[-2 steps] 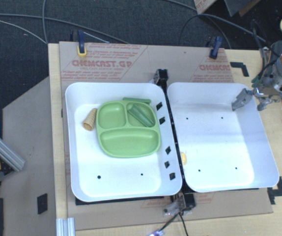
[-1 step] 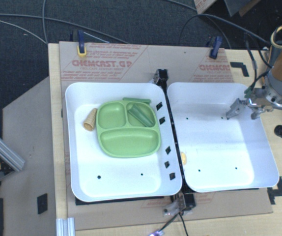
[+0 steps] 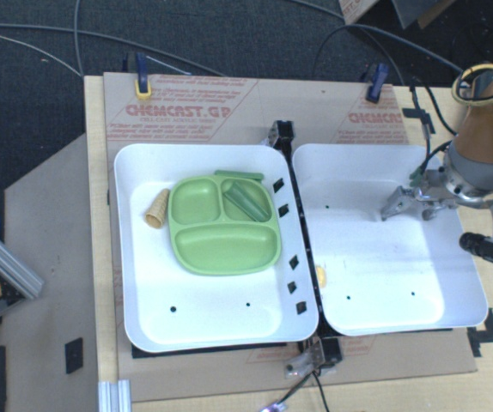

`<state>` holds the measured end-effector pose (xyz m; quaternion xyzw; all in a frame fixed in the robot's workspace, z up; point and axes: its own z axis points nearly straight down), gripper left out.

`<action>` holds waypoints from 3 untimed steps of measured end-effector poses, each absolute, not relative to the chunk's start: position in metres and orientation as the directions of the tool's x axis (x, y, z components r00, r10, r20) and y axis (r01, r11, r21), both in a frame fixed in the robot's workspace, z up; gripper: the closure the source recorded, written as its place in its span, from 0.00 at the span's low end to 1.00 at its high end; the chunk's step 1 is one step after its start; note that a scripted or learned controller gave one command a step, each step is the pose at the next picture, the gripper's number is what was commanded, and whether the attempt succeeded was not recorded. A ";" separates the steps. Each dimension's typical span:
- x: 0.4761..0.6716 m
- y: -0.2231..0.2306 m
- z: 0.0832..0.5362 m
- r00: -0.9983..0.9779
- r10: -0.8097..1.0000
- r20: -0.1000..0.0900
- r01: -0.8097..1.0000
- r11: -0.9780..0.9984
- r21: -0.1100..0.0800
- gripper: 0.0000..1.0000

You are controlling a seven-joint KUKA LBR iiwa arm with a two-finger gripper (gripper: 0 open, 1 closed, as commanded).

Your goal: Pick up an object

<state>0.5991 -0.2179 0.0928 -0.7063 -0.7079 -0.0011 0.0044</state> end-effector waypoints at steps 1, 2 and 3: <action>0.600 -0.219 0.107 -0.004 1.000 0.003 1.000 0.004 0.000 1.00; 0.599 -0.219 0.171 -0.001 1.000 -0.002 1.000 0.001 0.006 1.00; 0.601 -0.219 0.226 -0.001 1.000 -0.003 1.000 0.001 0.008 1.00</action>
